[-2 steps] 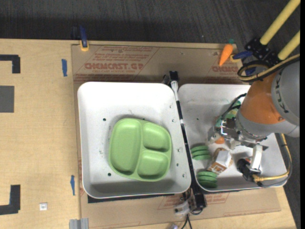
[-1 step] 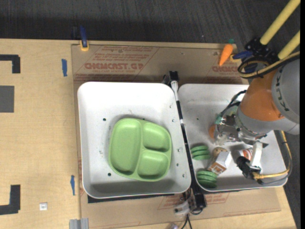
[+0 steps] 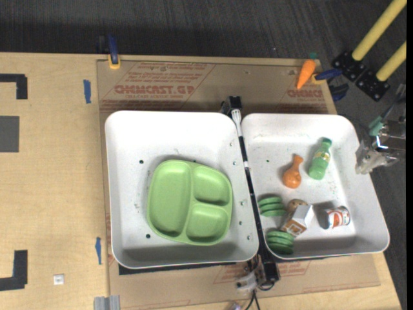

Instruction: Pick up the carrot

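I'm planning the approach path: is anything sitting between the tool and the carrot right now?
Yes. The green bottle lies in the right bin, directly between the tool at that bin's outer rim and the carrot. A straight sideways path would likely hit it; from above, the carrot looks uncovered.

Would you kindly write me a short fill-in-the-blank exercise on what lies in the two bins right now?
1. The green divided plate lies in the ____ bin.
2. The carrot lies in the ____ bin.
3. Right beside the carrot stands a ____ bottle.
4. The gripper is at that bin's ____ edge.

Missing words: left; right; green; right
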Tool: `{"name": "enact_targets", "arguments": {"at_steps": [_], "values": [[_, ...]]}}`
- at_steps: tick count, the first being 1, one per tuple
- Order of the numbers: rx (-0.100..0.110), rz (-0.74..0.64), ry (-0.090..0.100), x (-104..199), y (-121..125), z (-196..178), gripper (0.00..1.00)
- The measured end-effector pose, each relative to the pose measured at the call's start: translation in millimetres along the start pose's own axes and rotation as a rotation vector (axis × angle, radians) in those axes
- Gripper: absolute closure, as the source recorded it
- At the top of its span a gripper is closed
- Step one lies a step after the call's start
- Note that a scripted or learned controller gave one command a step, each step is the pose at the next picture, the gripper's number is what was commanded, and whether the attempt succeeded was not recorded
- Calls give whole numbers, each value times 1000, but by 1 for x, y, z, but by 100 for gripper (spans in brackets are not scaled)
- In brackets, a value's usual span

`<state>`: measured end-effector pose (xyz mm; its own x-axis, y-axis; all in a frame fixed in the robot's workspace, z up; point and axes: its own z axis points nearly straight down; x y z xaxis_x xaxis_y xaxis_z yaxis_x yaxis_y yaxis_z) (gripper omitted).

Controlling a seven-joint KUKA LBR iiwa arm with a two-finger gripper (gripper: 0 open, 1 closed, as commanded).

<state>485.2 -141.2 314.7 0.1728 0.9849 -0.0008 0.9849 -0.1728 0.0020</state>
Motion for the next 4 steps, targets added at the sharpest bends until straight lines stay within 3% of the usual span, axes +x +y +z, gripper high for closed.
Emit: {"name": "enact_targets", "arguments": {"at_steps": [1,2,3,4], "values": [[4,-268,2,-12,-4,102,100],[4,-268,2,-12,-4,102,0],[0,-1,0,-4,25,126,0],[2,27,1,18,53,220,0]]}}
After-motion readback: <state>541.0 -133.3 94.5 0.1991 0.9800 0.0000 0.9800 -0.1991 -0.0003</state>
